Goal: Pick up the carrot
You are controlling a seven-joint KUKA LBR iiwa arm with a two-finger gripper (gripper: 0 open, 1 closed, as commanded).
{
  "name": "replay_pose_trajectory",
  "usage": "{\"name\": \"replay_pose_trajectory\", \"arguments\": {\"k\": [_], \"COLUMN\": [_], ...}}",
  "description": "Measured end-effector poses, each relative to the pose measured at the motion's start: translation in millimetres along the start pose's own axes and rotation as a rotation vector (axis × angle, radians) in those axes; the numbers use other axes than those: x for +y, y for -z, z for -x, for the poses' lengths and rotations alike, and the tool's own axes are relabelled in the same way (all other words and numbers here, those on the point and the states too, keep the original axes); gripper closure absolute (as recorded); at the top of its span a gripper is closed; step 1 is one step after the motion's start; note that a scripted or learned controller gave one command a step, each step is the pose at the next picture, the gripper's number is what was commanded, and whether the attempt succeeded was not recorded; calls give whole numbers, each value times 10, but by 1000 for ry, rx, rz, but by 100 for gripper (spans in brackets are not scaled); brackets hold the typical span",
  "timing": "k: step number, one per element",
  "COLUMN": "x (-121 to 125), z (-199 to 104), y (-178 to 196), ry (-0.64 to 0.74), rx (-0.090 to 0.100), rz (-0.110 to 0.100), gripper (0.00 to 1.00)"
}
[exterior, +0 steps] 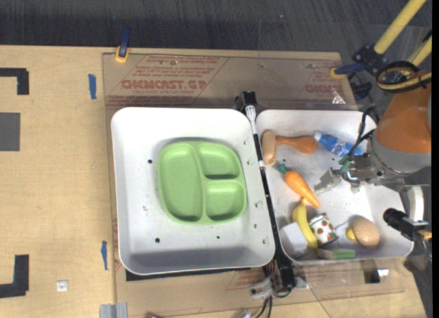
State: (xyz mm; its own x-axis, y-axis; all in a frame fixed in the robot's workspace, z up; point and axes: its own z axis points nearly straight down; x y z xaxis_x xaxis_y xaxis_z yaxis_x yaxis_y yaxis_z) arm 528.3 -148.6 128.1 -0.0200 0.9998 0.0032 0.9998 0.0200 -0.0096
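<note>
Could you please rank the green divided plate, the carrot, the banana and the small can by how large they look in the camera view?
1. Green divided plate, by far the largest.
2. Carrot and banana: they look alike in length, so I won't rank them.
3. Small can, smallest.

Arm [405, 131] is getting cut off at right edge; gripper [334, 176] fingers blurring, too small to tell.
</note>
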Motion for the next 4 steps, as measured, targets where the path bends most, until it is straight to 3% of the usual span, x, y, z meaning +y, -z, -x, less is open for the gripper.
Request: {"name": "replay_pose_trajectory", "arguments": {"k": [1, 2, 3, 4], "x": [46, 504, 517, 514], "z": [-492, 187, 203, 201], "y": [-387, -393, -268, -275], "ry": [-78, -287, -279, -279], "rx": [-4, -4, -13, -12], "rz": [18, 20, 24, 22], "gripper": [0, 0, 100, 0]}}
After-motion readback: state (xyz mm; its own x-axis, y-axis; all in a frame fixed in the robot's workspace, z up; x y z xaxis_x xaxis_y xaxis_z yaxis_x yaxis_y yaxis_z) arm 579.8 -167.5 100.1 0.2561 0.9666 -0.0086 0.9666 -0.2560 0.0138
